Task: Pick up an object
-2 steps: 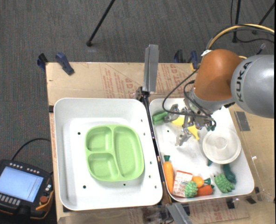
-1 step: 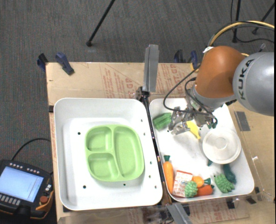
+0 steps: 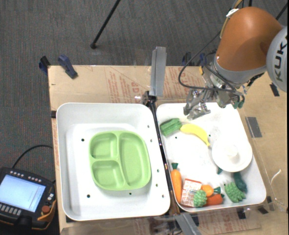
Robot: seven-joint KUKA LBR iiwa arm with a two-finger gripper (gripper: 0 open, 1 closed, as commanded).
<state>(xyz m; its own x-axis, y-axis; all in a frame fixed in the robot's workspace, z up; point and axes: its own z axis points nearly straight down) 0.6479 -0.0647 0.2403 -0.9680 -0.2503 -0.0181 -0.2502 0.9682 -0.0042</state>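
My gripper (image 3: 197,110) hangs over the back edge of the right bin (image 3: 247,131), above and just behind the yellow banana (image 3: 196,132) and the green cucumber-like piece (image 3: 170,126). Nothing shows between its fingers, which look slightly apart. In the same bin lie an orange carrot (image 3: 176,182), a white bowl turned over (image 3: 232,154), a red-and-white packet (image 3: 189,191), a small green broccoli (image 3: 199,198), an orange piece (image 3: 213,196) and a dark green toy (image 3: 236,188).
The left bin (image 3: 66,131) holds a light green divided plate (image 3: 120,160). A grey post (image 3: 158,72) stands between the bins at the back. A teach pendant (image 3: 19,195) lies at the lower left, off the bench.
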